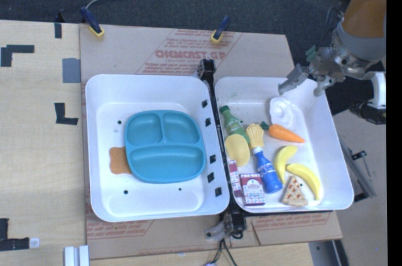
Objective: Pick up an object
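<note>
1. One gripper (308,81), hanging over the far right rim of the right bin (336,152), two grey fingers spread apart, nothing between them, touching no object.
2. One grey arm (361,26) with an orange band, reaching in from the upper right.
3. Nearest below the gripper: one white lumpy object (284,111), lying in the far part of the right bin.
4. Just beside that: one orange carrot (286,132), green top pointing left.
5. Two yellow bananas: a short one (286,158) and a longer one (306,178), touching each other.
6. One pizza slice (293,192) in the near right corner, tucked against the longer banana.
7. One blue bottle (269,173) with a white neck, lying lengthwise near the middle of the bin; one straw-coloured brush (255,133) at its far end.
8. One green bottle (232,121) by the inner wall, and one pale yellow lemon-like object (237,148) just below it.
9. One small red-and-white box (252,188) at the near edge, beside the blue bottle's base.
10. Two white bins in all, side by side, joined by black clips; left bin (100,133) holding one blue divided plate (166,145) and one tan toast slice (117,160) partly under the plate's left edge.
11. One cardboard sheet (182,54) under both bins, pinned by two yellow-and-blue clamps (92,21) at the far edge of the bench (31,145).
</note>
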{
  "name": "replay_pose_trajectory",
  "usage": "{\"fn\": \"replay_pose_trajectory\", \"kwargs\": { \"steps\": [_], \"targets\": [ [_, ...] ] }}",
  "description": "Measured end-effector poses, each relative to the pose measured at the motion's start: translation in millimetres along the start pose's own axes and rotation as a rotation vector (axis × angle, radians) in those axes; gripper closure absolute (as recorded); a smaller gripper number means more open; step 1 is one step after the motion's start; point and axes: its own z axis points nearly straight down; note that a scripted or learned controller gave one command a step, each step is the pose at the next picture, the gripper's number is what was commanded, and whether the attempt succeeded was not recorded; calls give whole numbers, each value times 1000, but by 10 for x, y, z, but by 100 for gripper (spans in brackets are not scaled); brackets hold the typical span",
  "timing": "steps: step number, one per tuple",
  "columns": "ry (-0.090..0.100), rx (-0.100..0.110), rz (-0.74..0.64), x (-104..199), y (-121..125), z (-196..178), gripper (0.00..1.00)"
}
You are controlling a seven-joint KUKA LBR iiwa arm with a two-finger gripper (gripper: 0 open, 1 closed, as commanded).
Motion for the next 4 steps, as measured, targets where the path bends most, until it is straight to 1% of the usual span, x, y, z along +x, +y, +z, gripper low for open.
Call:
{"fn": "replay_pose_trajectory", "kwargs": {
  "steps": [1,2,3,4],
  "targets": [
    [1,3,1,193,-263,1066,0],
    [-3,-4,2,-190,-679,1776,0],
    [-2,-7,0,-29,258,1774,0],
    [-2,15,2,197,529,1797,0]
  ]
}}
